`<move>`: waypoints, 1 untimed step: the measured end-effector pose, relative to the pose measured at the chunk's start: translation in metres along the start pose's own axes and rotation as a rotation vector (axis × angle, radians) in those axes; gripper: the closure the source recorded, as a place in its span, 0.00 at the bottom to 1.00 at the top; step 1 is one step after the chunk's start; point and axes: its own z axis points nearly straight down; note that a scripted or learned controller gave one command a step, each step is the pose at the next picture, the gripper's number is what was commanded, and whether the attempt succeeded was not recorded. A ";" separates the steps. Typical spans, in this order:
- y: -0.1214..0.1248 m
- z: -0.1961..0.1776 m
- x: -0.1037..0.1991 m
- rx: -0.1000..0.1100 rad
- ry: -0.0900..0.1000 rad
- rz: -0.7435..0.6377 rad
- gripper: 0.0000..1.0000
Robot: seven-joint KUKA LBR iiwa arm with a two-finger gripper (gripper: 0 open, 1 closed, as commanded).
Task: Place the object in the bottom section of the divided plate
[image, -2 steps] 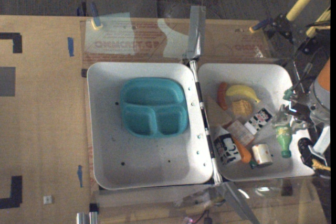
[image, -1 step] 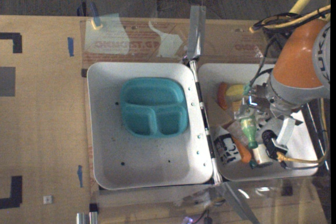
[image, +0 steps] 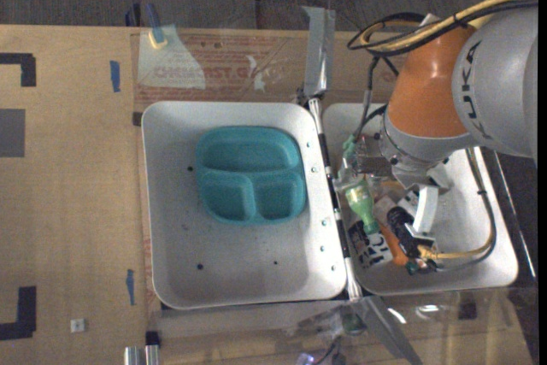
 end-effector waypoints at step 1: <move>0.074 -0.001 0.049 -0.004 -0.001 -0.284 1.00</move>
